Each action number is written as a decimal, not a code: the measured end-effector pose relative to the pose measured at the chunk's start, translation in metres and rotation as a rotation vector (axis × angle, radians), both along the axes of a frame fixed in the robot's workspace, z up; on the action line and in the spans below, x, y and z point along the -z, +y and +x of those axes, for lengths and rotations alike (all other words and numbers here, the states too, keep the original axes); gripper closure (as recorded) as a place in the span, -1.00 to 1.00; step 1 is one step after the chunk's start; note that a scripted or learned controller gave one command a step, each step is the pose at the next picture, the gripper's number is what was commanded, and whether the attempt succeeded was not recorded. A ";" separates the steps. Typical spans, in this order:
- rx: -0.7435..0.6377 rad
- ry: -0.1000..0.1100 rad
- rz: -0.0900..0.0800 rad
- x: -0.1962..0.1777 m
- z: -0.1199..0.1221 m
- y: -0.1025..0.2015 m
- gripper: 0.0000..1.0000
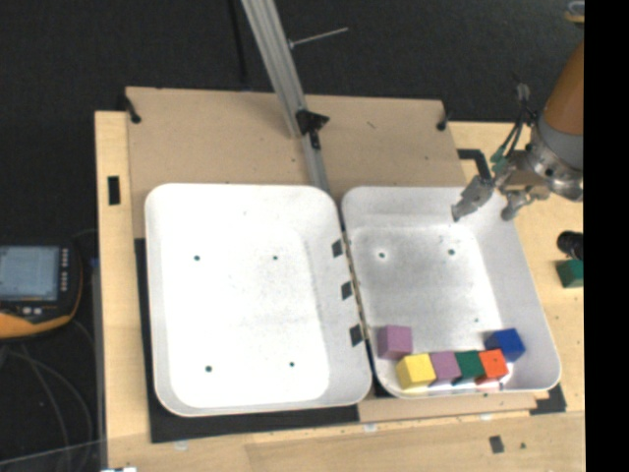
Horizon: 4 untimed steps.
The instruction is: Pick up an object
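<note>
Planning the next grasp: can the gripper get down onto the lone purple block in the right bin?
Probably yes. The gripper hovers open over the right bin's far edge, and the purple block stands apart from the row of blocks, nothing above it.

- Both bins, the left bin (246, 293) and the right bin (432, 264), look like smooth white plastic, faintly speckled.
- The bench (118, 362) is pale, matt wood.
- The backing board (226, 136) looks like dull brown cardboard.
- The slanted rail (275, 57) is ribbed grey metal.
- The blocks (447, 362) look matt.

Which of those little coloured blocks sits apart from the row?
The purple block in the right bin; it sits alone, above the row's left end, beside the yellow block.
</note>
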<state>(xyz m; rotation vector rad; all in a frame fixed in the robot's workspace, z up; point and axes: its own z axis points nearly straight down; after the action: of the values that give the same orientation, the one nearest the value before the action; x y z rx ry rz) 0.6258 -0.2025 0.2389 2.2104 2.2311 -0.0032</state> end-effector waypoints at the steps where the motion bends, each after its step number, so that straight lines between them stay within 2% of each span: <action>1: -0.001 0.000 0.000 0.000 0.000 0.000 -1.00; 4: -0.002 0.001 0.000 0.000 0.000 0.000 -1.00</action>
<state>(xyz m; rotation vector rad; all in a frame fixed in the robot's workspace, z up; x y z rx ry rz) 0.6257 -0.2027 0.2389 2.2088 2.2337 -0.0038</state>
